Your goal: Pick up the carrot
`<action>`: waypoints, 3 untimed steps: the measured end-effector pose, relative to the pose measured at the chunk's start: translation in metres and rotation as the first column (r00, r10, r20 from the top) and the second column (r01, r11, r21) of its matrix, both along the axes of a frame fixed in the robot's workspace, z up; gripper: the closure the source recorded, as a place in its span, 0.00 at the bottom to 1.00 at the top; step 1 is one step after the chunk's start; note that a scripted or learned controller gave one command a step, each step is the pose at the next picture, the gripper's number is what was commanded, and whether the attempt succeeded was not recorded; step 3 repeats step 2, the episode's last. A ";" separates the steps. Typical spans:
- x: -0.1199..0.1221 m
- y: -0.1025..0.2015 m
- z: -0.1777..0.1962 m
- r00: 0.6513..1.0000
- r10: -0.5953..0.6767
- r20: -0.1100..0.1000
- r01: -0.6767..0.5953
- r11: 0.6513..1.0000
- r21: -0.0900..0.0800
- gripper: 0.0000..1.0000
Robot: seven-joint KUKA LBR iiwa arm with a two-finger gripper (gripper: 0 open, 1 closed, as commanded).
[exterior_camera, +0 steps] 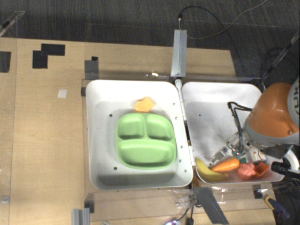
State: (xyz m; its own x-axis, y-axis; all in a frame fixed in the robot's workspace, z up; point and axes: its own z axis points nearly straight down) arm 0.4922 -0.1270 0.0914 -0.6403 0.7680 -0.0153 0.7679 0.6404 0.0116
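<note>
Your arm (274,116) reaches into the right bin (211,102). Well left of the gripper (233,150), the green divided plate (146,140) lies in the left bin (101,125), an orange-yellow piece (144,105) just beyond it. Banana (208,172) lies below-left of the gripper, touching the carrot (226,164), which lies just below it. Pinkish-red item (248,170) below-right. You cannot tell the gripper's opening; nothing visibly held.

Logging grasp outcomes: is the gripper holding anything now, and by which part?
Cannot be told. The gripper sits right above the carrot in the right bin, but contact is not visible.
</note>
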 end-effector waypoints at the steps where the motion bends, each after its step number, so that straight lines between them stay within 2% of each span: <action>1: -0.001 0.023 -0.001 0.948 -0.317 -0.001 0.317 0.948 0.006 0.00; 2: -0.004 -0.064 0.058 0.992 -0.127 -0.011 0.127 0.992 0.003 0.00; 3: -0.004 -0.064 0.058 0.992 -0.127 -0.011 0.127 0.992 0.003 0.00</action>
